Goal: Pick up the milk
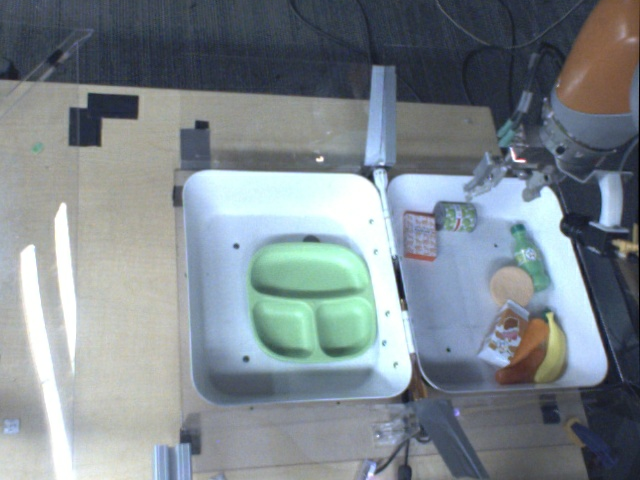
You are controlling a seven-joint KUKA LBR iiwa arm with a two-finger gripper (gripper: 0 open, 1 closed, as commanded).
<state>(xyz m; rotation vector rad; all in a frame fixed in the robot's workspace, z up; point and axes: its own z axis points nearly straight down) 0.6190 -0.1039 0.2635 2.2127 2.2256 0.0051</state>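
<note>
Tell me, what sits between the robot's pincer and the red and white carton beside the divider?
In the camera view, a small green can lies on the right bin's floor, close to the carton, with the pincer beyond it.

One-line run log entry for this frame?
task: pick milk | hand: above right bin's far edge, holding nothing | milk carton: flat, right bin, far-left | status: not grasped

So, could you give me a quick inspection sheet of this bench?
Surface: wooden bench bearing a left bin and a right bin.
Job's things: red-and-white carton, possibly the milk, flat in the right bin.
Clutter: green tray in the left bin; can, green bottle, tan disc, second carton, carrot, banana.
Grippers: gripper over the right bin's far edge, open, holding nothing.
Cables: black cables on the floor.
Surroundings: black tape marks.
</note>
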